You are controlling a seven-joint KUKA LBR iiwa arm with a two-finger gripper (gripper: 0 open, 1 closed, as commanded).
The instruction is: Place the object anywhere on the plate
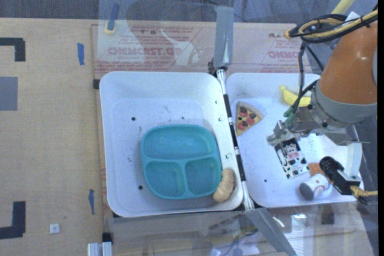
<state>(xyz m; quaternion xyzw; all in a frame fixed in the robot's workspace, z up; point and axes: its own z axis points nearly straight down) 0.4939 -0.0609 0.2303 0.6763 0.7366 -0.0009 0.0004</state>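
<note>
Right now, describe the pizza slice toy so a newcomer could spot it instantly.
Start at the right white bin, the one the arm reaches over. Look to its upper left corner, beside the divider between the bins: the pizza slice lies flat there, apart from the other items. It is the only triangle, tan-crusted with red and dark toppings, unlike the yellow banana further right.

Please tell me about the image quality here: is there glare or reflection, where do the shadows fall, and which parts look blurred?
In the camera view, clear panels behind and in front of the bins reflect pale glare; lighting is even and soft, with only faint shadow under the blue plate in the left bin; the end effector over the right bin looks slightly blurred, its details hard to read; the pizza slice is fairly sharp.
</note>
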